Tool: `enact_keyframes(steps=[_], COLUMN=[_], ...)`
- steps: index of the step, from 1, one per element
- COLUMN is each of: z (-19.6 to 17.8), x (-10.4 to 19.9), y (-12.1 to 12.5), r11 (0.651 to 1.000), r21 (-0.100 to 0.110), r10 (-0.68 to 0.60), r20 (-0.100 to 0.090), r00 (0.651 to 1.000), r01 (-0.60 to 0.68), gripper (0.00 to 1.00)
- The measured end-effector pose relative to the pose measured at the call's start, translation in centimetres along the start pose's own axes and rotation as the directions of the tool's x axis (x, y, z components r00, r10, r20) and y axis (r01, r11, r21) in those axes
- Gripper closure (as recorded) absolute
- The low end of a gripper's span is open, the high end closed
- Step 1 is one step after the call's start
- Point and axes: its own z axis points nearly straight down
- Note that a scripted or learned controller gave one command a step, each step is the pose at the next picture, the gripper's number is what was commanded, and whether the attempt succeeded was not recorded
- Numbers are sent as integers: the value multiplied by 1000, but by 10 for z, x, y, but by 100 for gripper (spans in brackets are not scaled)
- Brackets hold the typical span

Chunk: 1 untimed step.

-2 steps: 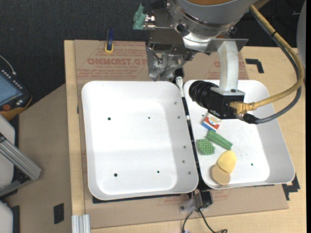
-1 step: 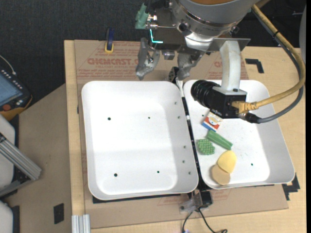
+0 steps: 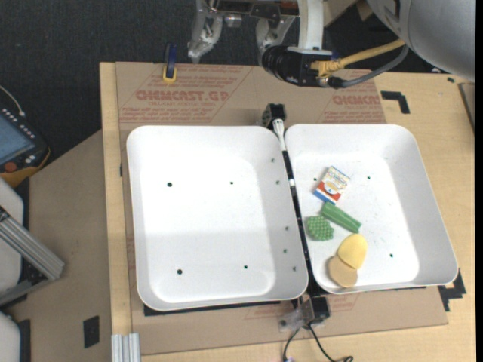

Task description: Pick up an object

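The right bin [image 3: 423,202] holds a few small items near its left side. A little white box [image 3: 332,185] with orange and blue print lies uppermost. Below it rests a green piece [image 3: 333,222], part stick, part knobbly lump. A yellow lump [image 3: 353,249] leans on a tan disc [image 3: 343,274] at the bin's front. My gripper [image 3: 232,36] hangs high beyond the far edge of the bins, above the cardboard sheet and far from every item. It is open, with nothing between its fingers [image 3: 200,42].
The left bin [image 3: 139,202] sits beside the right one, joined along a black clamp strip [image 3: 290,194]. A blue and yellow clip [image 3: 170,66] stands on the cardboard's far edge. A metal rail [image 3: 26,243] lies off the bench at the left.
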Motion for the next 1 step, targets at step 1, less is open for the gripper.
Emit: enact_keyframes(steps=[1], z=[-5], x=[1], y=[-3], r11=[1000], r21=[-5], r10=[-3], r20=[-3], r00=[1000], r01=[3], gripper=[0])
